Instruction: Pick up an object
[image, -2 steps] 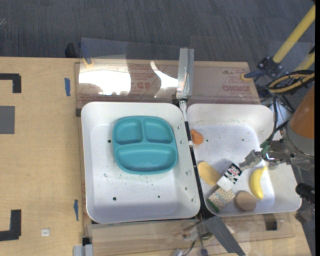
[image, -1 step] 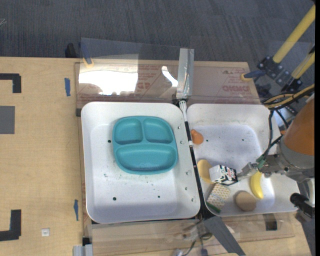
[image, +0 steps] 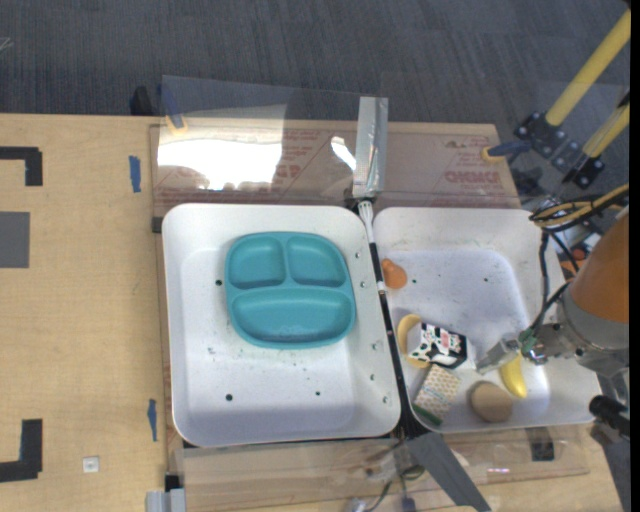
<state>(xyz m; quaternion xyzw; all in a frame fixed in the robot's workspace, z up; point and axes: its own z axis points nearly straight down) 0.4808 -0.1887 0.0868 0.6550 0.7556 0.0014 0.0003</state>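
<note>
One fixed cam sat above the bench (image: 80, 300), looked down at a slant, mid-range; both bins framed left of the jaws.

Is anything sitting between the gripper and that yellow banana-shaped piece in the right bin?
Nothing visible blocks it. The gripper sits at the right side of the right bin, directly above the yellow piece. The tan round object lies just beside it toward the front, close enough that it might get nudged.
</note>
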